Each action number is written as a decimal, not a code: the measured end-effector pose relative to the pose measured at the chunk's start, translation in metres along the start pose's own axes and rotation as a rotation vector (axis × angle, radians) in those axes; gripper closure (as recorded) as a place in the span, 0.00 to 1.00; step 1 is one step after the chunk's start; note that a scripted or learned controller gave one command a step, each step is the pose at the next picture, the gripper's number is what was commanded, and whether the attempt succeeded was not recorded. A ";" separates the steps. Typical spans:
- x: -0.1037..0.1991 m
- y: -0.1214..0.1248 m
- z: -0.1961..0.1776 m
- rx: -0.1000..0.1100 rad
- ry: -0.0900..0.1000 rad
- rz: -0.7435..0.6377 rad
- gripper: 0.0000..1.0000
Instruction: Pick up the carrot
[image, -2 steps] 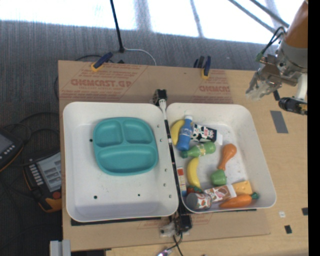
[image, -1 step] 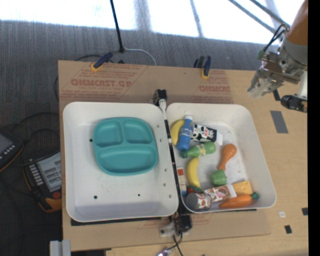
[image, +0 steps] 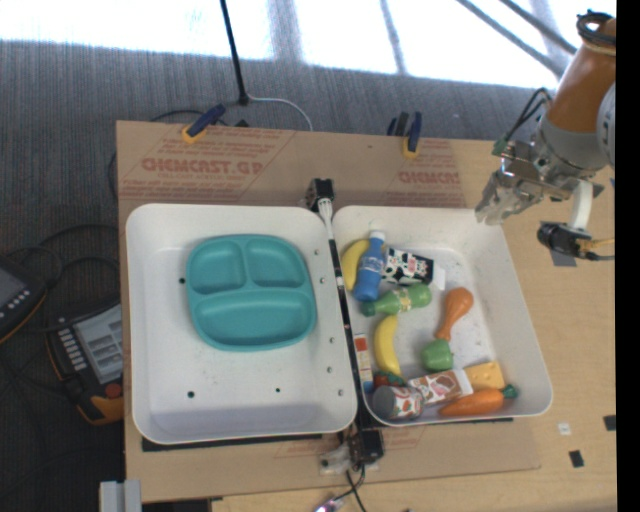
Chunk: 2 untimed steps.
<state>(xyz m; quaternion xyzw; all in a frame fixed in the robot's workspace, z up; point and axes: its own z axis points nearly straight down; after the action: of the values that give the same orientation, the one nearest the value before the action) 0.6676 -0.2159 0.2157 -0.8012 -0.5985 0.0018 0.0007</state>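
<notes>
The carrot (image: 474, 403) is orange with a green tip at its right end. It lies flat along the near wall of the right bin (image: 524, 318), just below a small carton (image: 432, 387) and a yellow wedge (image: 487, 375). My gripper (image: 498, 207) hangs over the far right corner of that bin, well away from the carrot. It is open, with nothing between its fingers.
The right bin also holds two bananas (image: 386, 345), a blue bottle (image: 370, 268), a black-and-white carton (image: 410, 267), green toys (image: 436, 354) and an orange drumstick-shaped toy (image: 455, 309). A teal divided plate (image: 250, 292) sits in the left bin (image: 160, 340). Clamps (image: 410, 135) hold the far board edge.
</notes>
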 end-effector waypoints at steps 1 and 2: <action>0.000 0.001 -0.011 -0.002 -0.001 -0.001 1.00; 0.001 0.001 -0.021 -0.003 -0.002 -0.002 1.00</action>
<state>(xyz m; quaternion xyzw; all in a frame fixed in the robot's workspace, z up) 0.6688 -0.2156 0.2371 -0.8006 -0.5992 0.0015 -0.0012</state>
